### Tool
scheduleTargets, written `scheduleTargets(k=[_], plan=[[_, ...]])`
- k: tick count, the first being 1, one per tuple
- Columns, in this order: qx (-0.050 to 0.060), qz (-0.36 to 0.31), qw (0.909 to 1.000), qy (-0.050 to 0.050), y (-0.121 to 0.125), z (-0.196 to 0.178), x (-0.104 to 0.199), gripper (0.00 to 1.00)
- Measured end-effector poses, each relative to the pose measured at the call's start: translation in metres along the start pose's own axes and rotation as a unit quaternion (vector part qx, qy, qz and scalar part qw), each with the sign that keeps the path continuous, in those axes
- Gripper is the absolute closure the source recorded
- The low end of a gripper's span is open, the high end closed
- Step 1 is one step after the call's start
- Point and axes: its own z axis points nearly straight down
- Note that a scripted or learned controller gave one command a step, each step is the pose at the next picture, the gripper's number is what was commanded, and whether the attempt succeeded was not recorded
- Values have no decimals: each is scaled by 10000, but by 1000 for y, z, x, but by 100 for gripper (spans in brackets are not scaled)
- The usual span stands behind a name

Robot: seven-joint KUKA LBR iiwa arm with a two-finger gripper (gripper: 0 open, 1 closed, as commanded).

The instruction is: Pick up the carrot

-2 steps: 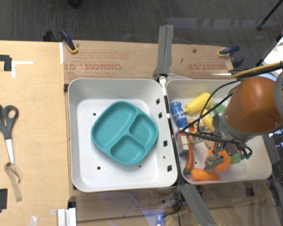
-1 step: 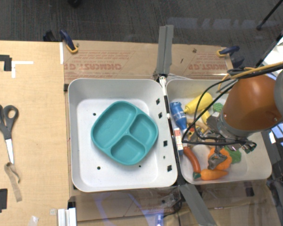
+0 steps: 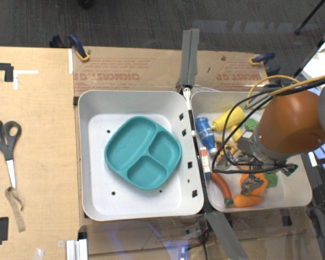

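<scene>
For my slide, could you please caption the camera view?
Arm's hand low over the carrot in right bin; teal plate sits left.

Bright even overhead light, soft shadows, faint glare, sharp focus

The orange carrot (image 3: 247, 201) lies on its side just below the pincer (image 3: 253, 185), its green-topped end pointing left, apparently untouched.

arm (image 3: 290, 121): rounded, glossy orange-brown band, grey metal section below it
cables (image 3: 260, 93): thin yellow and black leads looping off the band; more black wires tangled at the wrist
hand (image 3: 253, 184): small, dark grey metal, partly hidden under the wires
</scene>
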Motion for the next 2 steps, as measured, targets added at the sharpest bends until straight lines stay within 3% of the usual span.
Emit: scheduleTargets(k=[1, 2], plan=[[-116, -905, 9958, 76, -59, 8, -41, 0], [-119, -204, 9997, 109, -24, -4, 31, 0]])
